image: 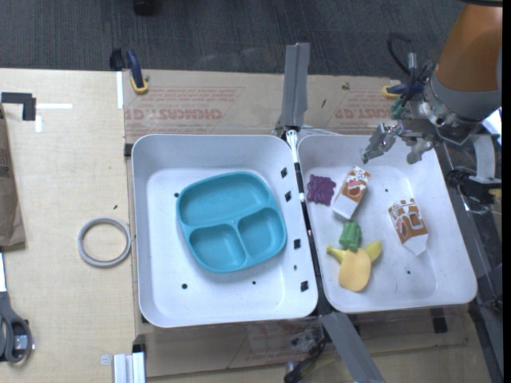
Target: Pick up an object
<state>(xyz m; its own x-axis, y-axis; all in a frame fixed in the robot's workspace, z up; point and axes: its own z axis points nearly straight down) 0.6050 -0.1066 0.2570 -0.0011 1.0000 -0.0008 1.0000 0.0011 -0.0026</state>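
camera view, hand open above right bin

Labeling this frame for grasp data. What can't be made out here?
- Gripper: small and blurred in the camera view; whether it is open or shut is unclear.
- Arm: cut off by the top and right edges.
- Cartons: print too small to read.
- Purple item: too small to identify.
- Scissors: cut off by the left edge.
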